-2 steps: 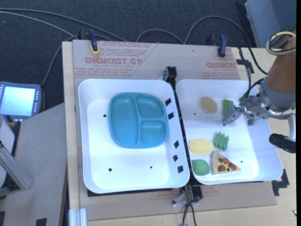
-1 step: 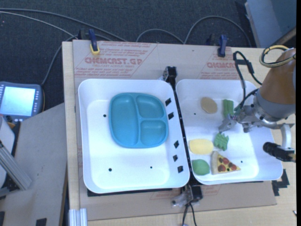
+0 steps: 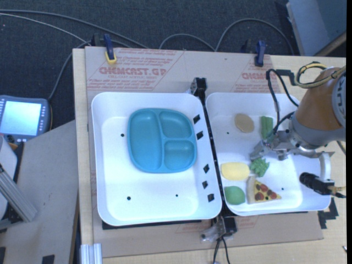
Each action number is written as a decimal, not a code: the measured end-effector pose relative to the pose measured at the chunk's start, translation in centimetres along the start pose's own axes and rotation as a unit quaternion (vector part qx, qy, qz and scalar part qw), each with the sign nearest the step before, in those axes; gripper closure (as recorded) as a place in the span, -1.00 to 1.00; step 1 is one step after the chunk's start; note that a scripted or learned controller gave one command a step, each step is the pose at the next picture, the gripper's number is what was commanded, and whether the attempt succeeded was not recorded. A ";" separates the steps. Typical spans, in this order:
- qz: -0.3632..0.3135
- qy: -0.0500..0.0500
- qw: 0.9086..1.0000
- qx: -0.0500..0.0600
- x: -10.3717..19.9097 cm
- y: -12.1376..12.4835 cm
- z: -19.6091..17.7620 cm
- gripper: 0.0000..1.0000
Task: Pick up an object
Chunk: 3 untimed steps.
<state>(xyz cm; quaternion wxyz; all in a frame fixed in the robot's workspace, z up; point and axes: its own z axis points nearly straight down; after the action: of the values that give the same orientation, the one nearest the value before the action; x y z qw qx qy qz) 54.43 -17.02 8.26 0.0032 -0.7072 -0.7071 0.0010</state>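
Camera view: hand [image 3: 263, 150] above green toy [image 3: 259, 166]

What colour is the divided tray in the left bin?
Light blue; the tray shows plainly in the camera view.

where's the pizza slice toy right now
The triangular toy pizza slice lies at the near edge of the right white bin, just right of the round green toy and below the yellow oval toy.

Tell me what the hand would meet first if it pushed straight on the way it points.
Probably the green broccoli-like piece, lying just below the hand; height above it is unclear.
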 end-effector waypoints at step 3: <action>-0.001 -0.002 1.000 -0.006 0.2 0.9 -12.3 1.00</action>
<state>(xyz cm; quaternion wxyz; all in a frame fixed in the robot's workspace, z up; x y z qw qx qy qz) 55.36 -16.84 20.60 -0.0028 -0.7063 -0.7079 -0.0018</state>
